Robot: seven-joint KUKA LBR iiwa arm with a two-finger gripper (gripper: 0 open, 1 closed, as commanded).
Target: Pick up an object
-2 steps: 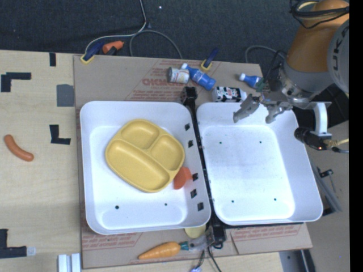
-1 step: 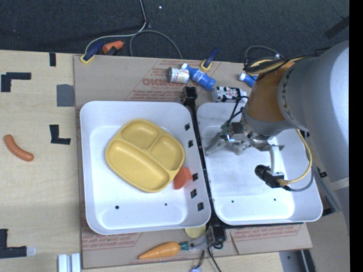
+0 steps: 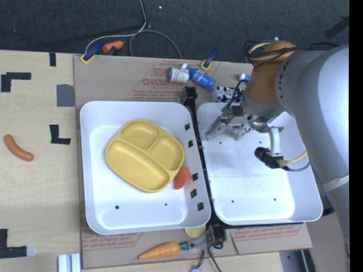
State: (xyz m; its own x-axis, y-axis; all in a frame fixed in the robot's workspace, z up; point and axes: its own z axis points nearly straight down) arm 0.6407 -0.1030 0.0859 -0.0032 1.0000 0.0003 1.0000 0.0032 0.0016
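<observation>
**Hovering Over the Right Bin**

The two-finger metal gripper (image 3: 227, 126) is seen low over the right shallow white bin (image 3: 255, 205), its fingers spread apart with nothing between them. A yellow divided plastic plate (image 3: 144, 154) is seen in the left shallow white bin (image 3: 93, 169), with a small orange-red piece (image 3: 181, 178) touching its edge.

Looks like a robotics lab: industrial arm (image 3: 317, 101) over two white bins (image 3: 93, 169) on a cardboard-covered table (image 3: 34, 208), black tape marks (image 3: 57, 135), clamps (image 3: 102, 49), loose cables (image 3: 142, 16), toy food (image 3: 18, 148).
</observation>
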